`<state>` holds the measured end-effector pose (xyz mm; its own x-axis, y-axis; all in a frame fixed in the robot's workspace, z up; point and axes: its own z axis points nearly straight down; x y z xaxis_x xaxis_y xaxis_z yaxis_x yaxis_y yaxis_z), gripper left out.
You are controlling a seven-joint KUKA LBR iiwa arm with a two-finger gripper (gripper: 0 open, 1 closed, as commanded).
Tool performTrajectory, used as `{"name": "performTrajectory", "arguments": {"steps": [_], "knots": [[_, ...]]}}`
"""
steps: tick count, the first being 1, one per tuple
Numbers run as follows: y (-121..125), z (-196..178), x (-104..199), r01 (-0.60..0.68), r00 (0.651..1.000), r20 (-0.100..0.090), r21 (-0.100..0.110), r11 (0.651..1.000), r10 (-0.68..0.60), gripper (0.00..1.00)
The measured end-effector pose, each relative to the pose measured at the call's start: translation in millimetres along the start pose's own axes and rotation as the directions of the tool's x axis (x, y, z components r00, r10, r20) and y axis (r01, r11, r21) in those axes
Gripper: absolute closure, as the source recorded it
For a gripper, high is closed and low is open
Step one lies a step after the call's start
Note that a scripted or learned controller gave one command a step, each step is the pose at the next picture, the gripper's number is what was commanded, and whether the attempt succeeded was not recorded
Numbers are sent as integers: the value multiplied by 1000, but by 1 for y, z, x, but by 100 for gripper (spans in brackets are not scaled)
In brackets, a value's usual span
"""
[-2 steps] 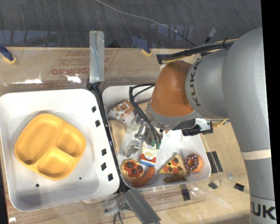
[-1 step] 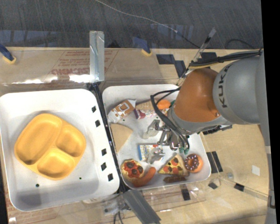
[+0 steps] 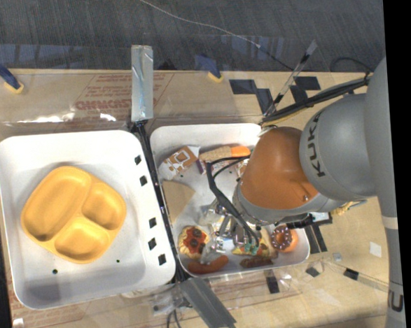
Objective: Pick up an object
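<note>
Jaws (image 3: 228,237) down low in the right bin (image 3: 189,134), toward its 6 o'clock wall, among clutter; cables and the orange wrist band (image 3: 276,176) overhang them, so cannot tell whether they stand wide, narrow, or hold anything.

Nearest candidate, by my reading: a round red-and-yellow toy (image 3: 192,240) just at 9 o'clock from the jaws, near touching. No clear long axis on it. A dark reddish sausage-like piece (image 3: 211,264) lies at 7 o'clock, long axis running 3-to-9 along the bin wall. A brown ring-shaped item (image 3: 284,239) sits at 3 o'clock.

Farther out, at 11 to 12 o'clock: a white-and-brown packet (image 3: 178,161) and an orange-tipped bar (image 3: 226,152).

Obstruction: the items crowd one another and the near wall, leaving little room for a clean closure.

Left bin (image 3: 12,208) holds a yellow sectioned tray (image 3: 72,212), well apart. Worktop (image 3: 60,93) beyond.
</note>
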<state>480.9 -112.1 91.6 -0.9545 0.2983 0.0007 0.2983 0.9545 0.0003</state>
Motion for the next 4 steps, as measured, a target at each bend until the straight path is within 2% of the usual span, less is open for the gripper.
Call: {"name": "performTrajectory", "arguments": {"steps": [1,2,3,4], "knots": [[1,-11,-1,7,1000,2,0,1000,-7,100],[-40,0,-26,532,847,1,1,847,-532,100],[41,-1,-66,200,980,2,-1,980,-200,100],[46,-117,-120,48,999,15,0,999,-48,100]]}}
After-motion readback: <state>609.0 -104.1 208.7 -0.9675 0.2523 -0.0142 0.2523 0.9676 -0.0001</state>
